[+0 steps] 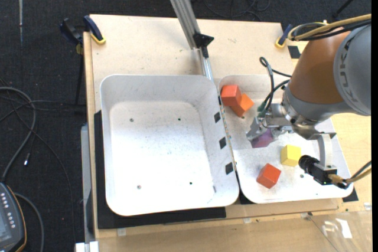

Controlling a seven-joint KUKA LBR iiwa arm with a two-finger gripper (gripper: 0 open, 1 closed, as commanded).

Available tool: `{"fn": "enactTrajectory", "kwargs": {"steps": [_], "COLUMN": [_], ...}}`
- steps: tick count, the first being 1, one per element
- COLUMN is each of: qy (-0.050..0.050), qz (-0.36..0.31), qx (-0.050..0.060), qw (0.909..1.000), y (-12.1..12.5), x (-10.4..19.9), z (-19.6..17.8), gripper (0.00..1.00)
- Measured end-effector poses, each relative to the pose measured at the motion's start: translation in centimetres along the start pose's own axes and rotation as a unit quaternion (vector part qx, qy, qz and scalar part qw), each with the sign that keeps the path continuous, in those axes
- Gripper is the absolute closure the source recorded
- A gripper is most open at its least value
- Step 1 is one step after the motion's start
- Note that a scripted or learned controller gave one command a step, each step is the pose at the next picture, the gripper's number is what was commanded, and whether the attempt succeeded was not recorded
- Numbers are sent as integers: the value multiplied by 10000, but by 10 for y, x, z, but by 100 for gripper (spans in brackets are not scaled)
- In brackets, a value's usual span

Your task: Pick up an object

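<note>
— Where the left bin point(118, 127) sits bare and white, what lies to its right?

— The right bin point(251, 195), with an orange block point(236, 99) at its far end, a red-orange cube point(269, 176) and a yellow cube point(290, 155) nearer.

— And the gripper point(261, 131)?

— It is down over a purple block point(262, 138), touching it. Whether the jaws are spread or closed on it, I cannot tell.
</note>
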State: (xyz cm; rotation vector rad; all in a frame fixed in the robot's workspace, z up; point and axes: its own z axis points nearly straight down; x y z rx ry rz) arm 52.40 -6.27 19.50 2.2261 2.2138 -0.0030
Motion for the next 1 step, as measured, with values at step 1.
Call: {"fn": "enactTrajectory", "kwargs": {"steps": [1], "qy": [30], "qz": [-70], "qx": [20], "qw": [10000], "y": [-24], "x": [72], "z": [0], "gripper": [100]}}
